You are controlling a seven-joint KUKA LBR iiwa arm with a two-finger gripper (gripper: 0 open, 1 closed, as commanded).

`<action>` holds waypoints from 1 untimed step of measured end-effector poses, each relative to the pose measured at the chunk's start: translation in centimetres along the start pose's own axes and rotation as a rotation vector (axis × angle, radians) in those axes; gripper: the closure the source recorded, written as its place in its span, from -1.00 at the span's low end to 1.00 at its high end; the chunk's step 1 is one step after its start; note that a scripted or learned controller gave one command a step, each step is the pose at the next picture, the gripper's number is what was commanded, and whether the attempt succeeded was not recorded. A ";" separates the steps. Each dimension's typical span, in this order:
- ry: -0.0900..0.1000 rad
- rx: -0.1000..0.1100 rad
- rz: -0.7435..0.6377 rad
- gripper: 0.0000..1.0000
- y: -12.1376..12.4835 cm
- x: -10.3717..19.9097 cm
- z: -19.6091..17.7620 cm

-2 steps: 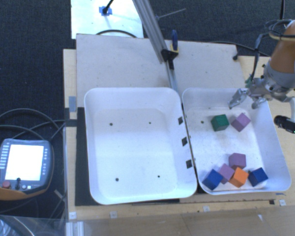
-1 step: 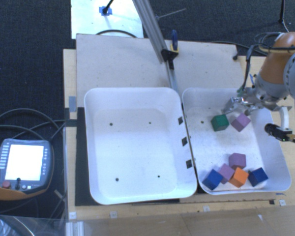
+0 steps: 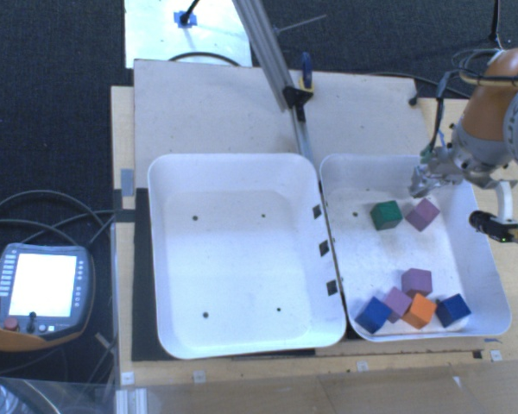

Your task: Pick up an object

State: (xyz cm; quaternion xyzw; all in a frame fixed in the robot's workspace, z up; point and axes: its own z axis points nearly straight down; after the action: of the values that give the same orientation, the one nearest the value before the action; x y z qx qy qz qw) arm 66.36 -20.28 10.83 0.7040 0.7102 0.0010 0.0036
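The right bin holds a green cube and a purple cube near its far side. A cluster lies at its near edge: a blue cube, a purple cube, an orange cube, another purple cube and a blue cube. My gripper hangs over the bin's far right part, just above and behind the far purple cube. Nothing shows between its fingers.
The left bin sits beside the right one. A slanted metal pole crosses the back of the bench. A teach pendant lies on the floor at the left.
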 end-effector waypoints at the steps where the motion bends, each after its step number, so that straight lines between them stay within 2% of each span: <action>1: 0.001 -0.003 0.003 1.00 0.8 0.6 -6.2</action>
State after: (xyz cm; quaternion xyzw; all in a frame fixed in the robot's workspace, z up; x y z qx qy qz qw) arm 67.14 -19.62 16.99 0.7049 0.7093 0.0024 0.0042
